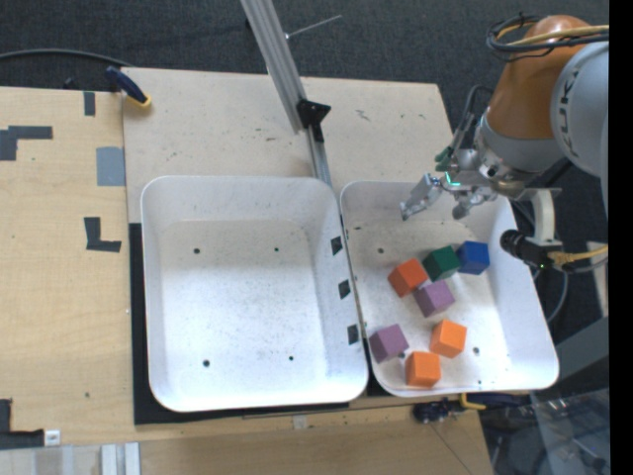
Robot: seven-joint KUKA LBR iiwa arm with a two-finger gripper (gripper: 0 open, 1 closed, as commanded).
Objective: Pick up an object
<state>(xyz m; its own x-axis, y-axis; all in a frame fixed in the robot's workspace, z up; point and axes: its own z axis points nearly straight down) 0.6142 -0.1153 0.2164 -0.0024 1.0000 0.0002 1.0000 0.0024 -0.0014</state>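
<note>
A: Where is the gripper (436,198) now?

B: It hangs over the far end of the right bin (524,295), and its fingers are apart with nothing between them. The blocks lie nearer to us: an orange block (406,277), a green block (442,262) touching a blue block (475,257), and a purple block (435,296) just beside them.

A: Which one should it take?

B: I think the orange block at the near edge (423,368), because it has free space around it. The middle group is crowded, and a finger may push a neighbour. Better to come straight down, with the fingers on two flat sides.
</note>
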